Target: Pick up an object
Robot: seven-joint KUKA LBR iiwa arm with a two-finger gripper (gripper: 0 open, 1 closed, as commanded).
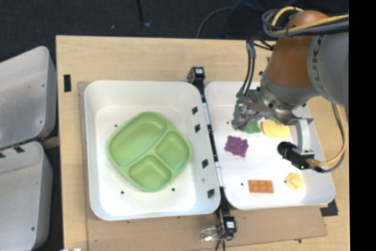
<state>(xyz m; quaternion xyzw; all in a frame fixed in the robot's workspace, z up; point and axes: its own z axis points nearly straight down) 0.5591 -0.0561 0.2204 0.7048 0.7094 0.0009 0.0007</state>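
Fingers' state impossible to tell. Gripper (242, 119) low beside small green object (253, 126), just above flat purple block (237, 146). Yellow rounded piece (274, 128) right of it.

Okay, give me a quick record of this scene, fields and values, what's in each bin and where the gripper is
left bin: green divided plate
right bin: purple piece, orange waffle-like block, yellow piece, small yellow piece, green item partly hidden
gripper: low over the right bin's far left part, at the green item
grasp: cannot tell
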